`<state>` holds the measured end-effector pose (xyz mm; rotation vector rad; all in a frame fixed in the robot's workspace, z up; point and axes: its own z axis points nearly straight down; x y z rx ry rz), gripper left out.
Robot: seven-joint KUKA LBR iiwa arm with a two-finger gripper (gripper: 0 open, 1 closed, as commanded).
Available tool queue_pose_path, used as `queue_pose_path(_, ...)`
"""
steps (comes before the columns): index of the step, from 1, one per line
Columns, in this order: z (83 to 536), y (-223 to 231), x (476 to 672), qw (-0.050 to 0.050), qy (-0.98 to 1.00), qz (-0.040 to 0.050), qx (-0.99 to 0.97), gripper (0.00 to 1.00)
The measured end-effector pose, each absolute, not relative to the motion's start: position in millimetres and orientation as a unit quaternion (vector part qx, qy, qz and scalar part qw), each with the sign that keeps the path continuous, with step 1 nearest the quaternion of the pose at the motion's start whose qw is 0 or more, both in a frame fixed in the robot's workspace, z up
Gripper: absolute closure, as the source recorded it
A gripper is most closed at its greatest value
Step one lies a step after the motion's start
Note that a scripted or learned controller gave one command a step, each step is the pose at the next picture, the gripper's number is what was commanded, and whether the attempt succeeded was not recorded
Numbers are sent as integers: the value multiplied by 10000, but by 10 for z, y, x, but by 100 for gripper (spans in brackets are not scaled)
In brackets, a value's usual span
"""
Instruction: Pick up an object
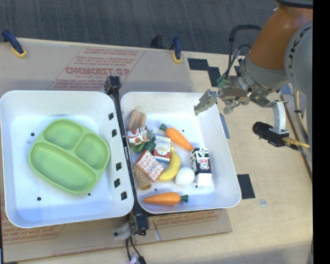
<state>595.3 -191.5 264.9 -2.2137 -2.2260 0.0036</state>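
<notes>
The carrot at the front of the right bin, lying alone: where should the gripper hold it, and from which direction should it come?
Probably grip the carrot across its orange middle, coming straight down from above. It lies flat along the right bin's near wall, green top toward the arm's side, so the fingers should close across its narrow width. The egg and banana lie just behind it, apart.

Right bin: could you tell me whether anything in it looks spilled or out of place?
Nothing stands out. The toy foods lie jumbled in the right bin, all inside its walls, and the green plate sits flat in the left bin.
</notes>
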Motion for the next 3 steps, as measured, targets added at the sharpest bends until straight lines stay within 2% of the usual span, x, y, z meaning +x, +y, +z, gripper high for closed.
queue_pose_path(1,1013,-2114,4826,29,-7092,17,-7050,0)
queue_pose_path(2,1126,-2113,4846,13,-7117,13,-7025,100)
queue_pose_path(3,3131,-1430,4786,-35,-7098,-13,-7044,100)
